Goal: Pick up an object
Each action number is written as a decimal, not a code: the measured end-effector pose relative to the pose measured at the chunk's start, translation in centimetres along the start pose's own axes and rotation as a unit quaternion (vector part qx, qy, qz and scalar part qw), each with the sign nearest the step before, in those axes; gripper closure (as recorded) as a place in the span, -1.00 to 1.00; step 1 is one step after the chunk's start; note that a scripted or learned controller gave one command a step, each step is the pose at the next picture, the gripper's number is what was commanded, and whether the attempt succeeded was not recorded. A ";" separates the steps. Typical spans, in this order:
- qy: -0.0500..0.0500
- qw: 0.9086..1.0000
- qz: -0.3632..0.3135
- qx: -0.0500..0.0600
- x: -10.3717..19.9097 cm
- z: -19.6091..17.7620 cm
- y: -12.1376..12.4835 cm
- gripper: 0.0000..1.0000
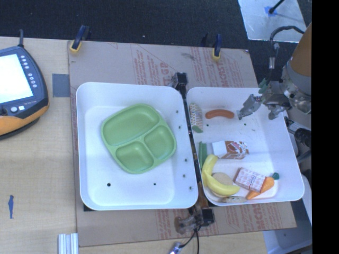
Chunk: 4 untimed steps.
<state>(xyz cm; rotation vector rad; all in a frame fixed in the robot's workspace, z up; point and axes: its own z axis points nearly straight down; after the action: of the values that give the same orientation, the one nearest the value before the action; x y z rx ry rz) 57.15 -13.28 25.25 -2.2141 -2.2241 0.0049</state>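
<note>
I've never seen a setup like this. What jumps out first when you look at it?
The big green divided plate lying alone in the left white bin catches the eye first. Next comes the cluster of toy food in the right bin: a yellow banana and an orange carrot near its front edge, and a sausage toward the back. The robot's grey pincer hovers over that bin's back right corner, with nothing between its fingers.

Bright, bluish, slightly soft picture; white bins [87, 142] perhaps overexposed, shadows faint.
</note>
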 end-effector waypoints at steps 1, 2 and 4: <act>-0.001 1.000 -0.001 0.000 0.7 16.1 -0.2 -1.00; 0.000 1.000 0.000 0.000 3.2 16.0 5.8 -1.00; 0.001 1.000 0.000 0.000 2.9 16.0 8.5 -1.00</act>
<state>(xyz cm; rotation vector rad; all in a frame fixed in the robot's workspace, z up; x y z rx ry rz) 65.61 -10.37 9.19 -2.2139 -2.2234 0.0033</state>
